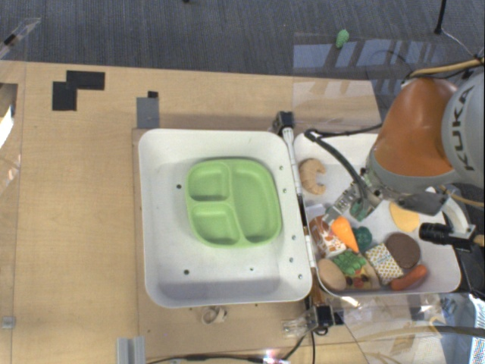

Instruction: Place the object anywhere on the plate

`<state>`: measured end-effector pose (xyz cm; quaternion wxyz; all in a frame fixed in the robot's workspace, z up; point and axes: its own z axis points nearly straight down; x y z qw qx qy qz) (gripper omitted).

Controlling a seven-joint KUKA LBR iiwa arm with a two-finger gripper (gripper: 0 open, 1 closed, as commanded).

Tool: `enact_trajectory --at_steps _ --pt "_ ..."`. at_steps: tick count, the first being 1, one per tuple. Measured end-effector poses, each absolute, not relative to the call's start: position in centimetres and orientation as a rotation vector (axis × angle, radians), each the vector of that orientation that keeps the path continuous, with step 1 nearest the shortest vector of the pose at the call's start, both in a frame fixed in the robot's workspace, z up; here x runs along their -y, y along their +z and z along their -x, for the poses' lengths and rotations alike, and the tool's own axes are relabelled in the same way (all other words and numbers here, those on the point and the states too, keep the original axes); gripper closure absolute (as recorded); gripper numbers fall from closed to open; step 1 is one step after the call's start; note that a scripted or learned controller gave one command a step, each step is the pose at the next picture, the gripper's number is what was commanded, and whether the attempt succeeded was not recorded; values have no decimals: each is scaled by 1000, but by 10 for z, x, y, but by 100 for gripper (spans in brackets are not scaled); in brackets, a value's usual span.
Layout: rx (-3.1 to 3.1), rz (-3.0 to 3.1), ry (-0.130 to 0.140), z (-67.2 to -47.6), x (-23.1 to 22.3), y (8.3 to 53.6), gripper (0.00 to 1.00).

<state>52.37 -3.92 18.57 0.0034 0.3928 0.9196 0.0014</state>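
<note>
Just below the gripper [359, 205] lies the orange carrot [345, 235], heaped with other toy food at the near end of the right bin [447, 279], likely the object it is lined up over. Nothing can be seen gripped, and how the tool is set I cannot tell. Well off to its left, the green plate [231, 203] sits in the left bin [163, 279], ready to receive

Around the green plate [231, 202], open white bin floor is seen on every side. Right of it, crowded toy food [362, 255] is overhung by the arm [415, 131].
</note>
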Motion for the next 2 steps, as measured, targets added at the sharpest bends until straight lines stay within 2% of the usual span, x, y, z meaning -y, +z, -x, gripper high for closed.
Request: enact_trajectory --at_steps 1,2 --pt "-2733 -1533 11 -571 -28 217 100" --pt "-2729 -1550 9 -603 -105 204 100"
